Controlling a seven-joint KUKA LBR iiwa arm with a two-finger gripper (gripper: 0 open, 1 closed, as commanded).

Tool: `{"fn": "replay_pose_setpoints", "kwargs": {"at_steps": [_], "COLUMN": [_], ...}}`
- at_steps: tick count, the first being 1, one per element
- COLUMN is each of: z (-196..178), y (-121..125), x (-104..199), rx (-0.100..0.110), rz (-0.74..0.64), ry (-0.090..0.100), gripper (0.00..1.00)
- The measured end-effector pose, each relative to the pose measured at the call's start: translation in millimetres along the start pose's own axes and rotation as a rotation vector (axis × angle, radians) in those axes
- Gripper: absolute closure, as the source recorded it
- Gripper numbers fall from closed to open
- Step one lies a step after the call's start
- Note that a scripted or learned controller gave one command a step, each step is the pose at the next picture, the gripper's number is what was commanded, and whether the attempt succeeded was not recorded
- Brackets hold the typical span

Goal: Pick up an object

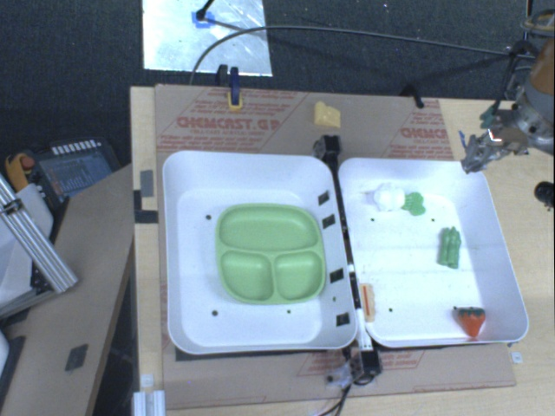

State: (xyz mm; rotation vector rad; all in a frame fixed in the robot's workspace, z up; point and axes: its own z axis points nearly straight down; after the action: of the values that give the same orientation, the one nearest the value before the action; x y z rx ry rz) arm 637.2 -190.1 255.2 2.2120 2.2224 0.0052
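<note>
Gripper (476, 157): upper right, hanging over the right bin's far right corner; can't tell if fingers are apart or together, too small & blurred.
Right bin (408, 258): holds 4 loose things.
White lump (388, 198): far end of bin, touching a small green piece (414, 203) on its right.
Green block (448, 247): mid-right, upright-ish, well apart from gripper.
Red-orange toy (470, 321): near right corner.
Orange stick (368, 300): by the left wall, near end.
Left bin (186, 232): green divided tray (267, 252) w/ 3 compartments in the middle.
</note>
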Motion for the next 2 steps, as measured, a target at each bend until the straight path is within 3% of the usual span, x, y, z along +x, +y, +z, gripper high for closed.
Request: {"fn": "replay_pose_setpoints", "kwargs": {"at_steps": [2], "z": [20.9], "y": [-13.2], "x": [111.4], "rx": [0.006], "rz": [-0.005], "ry": [0.004], "gripper": [1.0]}}
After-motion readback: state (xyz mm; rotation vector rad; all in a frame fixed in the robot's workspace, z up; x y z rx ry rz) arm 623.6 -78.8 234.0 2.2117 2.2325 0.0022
